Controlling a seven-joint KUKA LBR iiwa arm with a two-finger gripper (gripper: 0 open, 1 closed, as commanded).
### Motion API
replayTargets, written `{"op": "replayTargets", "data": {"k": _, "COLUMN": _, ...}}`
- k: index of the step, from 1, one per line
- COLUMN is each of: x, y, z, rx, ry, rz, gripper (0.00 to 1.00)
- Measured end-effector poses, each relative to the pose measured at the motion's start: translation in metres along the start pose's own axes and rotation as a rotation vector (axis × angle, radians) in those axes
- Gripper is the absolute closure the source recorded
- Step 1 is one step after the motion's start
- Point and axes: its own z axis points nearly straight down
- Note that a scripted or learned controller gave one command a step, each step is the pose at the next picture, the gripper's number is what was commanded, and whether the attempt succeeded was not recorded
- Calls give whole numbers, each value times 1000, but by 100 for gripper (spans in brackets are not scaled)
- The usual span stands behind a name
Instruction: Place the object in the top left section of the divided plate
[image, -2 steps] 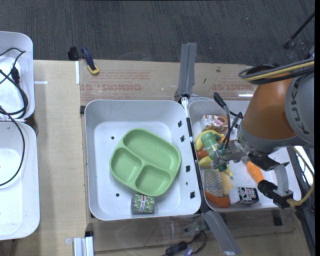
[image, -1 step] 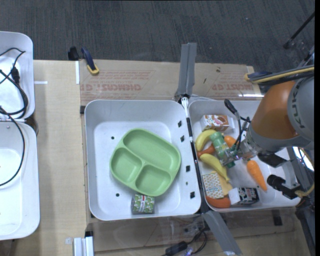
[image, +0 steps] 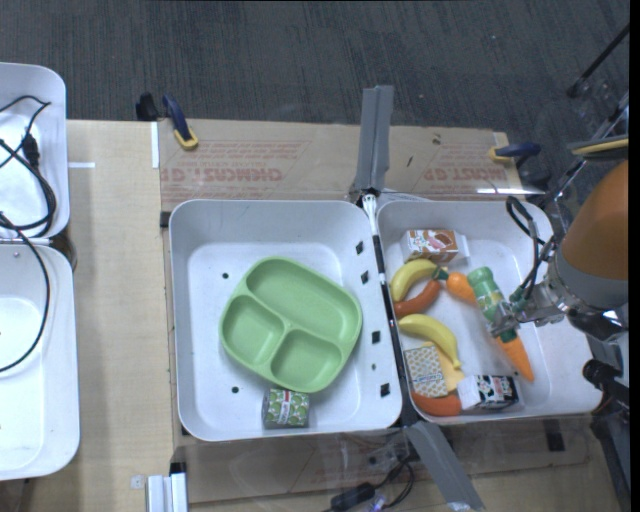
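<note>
Green bottle (image: 486, 293), gripper (image: 507, 325) touching, right bin (image: 560, 395)

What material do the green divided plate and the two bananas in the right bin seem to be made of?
The green divided plate looks like matte moulded plastic: even colour, soft rounded ridges, no glare. The bananas seem to be smooth plastic toys, uniformly yellow with a faint sheen; rubber is also possible.

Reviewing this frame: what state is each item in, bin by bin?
Divided plate: flat in left bin, sections bare.
Green can: on its side, below the plate.
Green bottle: lying in right bin.
Bananas: lying loose, right bin.
Carrot: lying near the gripper.
</note>
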Motion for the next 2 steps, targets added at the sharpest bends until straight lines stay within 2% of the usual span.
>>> {"op": "replayTargets", "data": {"k": 1, "x": 35, "y": -17, "z": -30, "rx": 2, "ry": 2, "rz": 171, "gripper": 100}}
{"op": "replayTargets", "data": {"k": 2, "x": 87, "y": -7, "z": -42, "rx": 1, "ry": 1, "rz": 35, "gripper": 100}}
